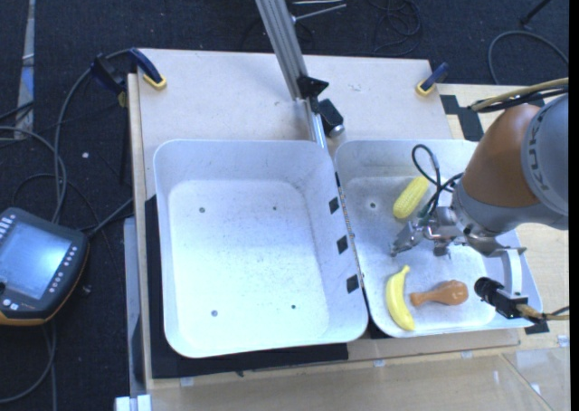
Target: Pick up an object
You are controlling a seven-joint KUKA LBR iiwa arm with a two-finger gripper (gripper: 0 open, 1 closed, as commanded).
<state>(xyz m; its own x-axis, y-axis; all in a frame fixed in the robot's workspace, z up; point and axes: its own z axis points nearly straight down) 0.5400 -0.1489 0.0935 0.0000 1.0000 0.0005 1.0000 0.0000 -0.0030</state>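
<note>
Three objects lie in the right bin (371,160). A yellow corn cob (411,196) rests near the bin's middle. At the front edge is a yellow banana (399,300), and a brown drumstick (441,294) lies just right of it. My gripper (406,242) hangs low over the bin floor between the corn cob and the banana, touching neither. The arm's orange band (503,157) sits above the wrist at the right.
The left bin (172,160) adjoins the right one along a shared wall with black clips (344,243). A slanted metal rail (282,29) crosses the bench's back. A black cable (425,163) loops above the corn cob.
</note>
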